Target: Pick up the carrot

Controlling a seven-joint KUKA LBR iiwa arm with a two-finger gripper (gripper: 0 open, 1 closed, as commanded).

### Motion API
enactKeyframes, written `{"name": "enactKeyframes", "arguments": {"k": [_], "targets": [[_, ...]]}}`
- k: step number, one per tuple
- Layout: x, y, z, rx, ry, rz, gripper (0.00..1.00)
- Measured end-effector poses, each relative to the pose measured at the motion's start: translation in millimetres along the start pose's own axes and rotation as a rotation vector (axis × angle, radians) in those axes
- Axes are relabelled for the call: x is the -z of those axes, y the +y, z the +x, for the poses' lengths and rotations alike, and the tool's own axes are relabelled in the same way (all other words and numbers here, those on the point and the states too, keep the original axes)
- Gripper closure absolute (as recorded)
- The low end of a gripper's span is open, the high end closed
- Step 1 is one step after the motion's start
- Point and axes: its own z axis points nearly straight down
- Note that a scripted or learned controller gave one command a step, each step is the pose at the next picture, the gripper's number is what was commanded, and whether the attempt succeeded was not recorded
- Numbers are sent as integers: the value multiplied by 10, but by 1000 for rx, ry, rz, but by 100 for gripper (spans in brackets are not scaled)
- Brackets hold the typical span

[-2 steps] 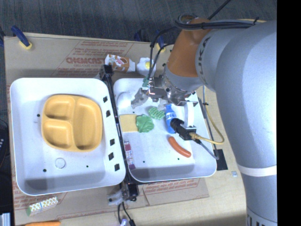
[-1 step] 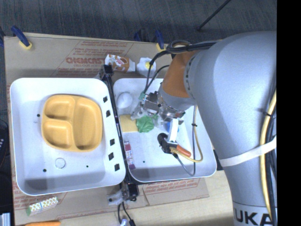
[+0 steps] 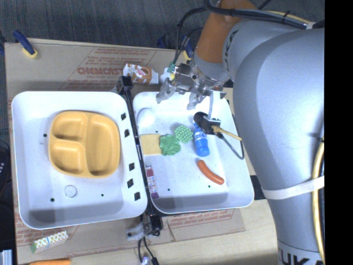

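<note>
The carrot (image 3: pixel 210 171), a short orange-red stick, lies flat in the right bin (image 3: pixel 237 195), toward its front right. My gripper (image 3: pixel 178 99) hangs over the back of that bin, well behind and to the left of the carrot. Its two fingers stand apart, open, with nothing between them.
Between gripper and carrot lie a blue bottle (image 3: pixel 200 142), a green knobbly piece (image 3: pixel 183 132) and a green leafy piece (image 3: pixel 170 144). A white lump (image 3: pixel 146 115) sits at the bin's back left. The left bin (image 3: pixel 27 203) holds a yellow divided plate (image 3: pixel 85 142).
</note>
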Motion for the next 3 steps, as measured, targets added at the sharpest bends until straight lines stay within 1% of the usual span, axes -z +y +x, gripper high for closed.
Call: {"name": "enactKeyframes", "arguments": {"k": [1,2,3], "targets": [[-17,-577,306,-189,0,6,0],[1747,-123,488,-54,0,-1,0],[267,-219,598,-247,-2,6,0]]}}
